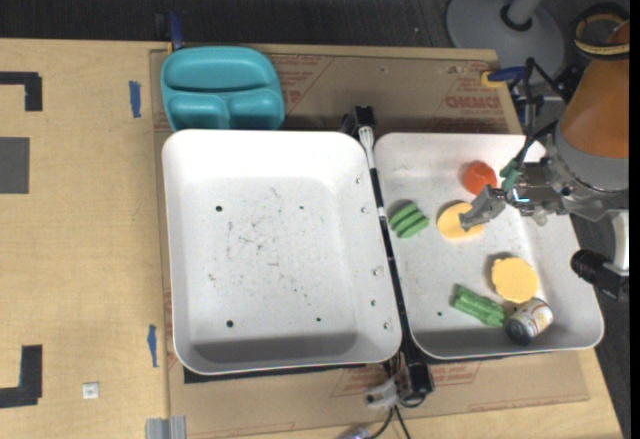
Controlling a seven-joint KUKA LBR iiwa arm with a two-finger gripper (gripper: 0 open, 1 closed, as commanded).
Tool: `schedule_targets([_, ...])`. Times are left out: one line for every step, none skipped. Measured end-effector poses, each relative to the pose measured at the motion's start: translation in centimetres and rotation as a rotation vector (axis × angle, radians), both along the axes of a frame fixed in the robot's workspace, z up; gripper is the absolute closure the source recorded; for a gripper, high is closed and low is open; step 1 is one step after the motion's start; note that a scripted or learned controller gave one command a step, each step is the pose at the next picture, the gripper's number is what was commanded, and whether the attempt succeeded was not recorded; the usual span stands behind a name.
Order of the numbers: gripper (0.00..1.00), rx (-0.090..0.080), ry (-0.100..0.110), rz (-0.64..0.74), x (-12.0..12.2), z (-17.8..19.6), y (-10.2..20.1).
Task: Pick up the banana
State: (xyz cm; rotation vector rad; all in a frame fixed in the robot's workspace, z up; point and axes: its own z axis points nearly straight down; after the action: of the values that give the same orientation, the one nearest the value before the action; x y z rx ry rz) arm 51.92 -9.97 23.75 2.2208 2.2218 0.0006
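The banana (454,225) is a small yellow piece lying in the right bin (570,332), left of its middle. My gripper (484,208) reaches in from the right, and its tip comes down at the banana's upper right edge and hides part of it. Whether the tip touches the banana or hangs just over it, I cannot tell. The grey arm with its orange band (600,117) rises at the right edge of the view.
The right bin also holds an orange-red ball (478,174) behind the gripper, a green ridged piece (407,220), a yellow round piece (514,277), a green long piece (477,307) and a small can (528,320). A teal tray (222,87) stands behind the left bin (180,227).
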Motion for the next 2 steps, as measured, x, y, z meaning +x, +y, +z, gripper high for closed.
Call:
schedule_targets([0.00, 0.001, 0.003, 0.184, -2.6, -5.3, 9.5])
schedule_targets([0.00, 0.001, 0.002, 0.157, -4.0, -5.3, 16.0])
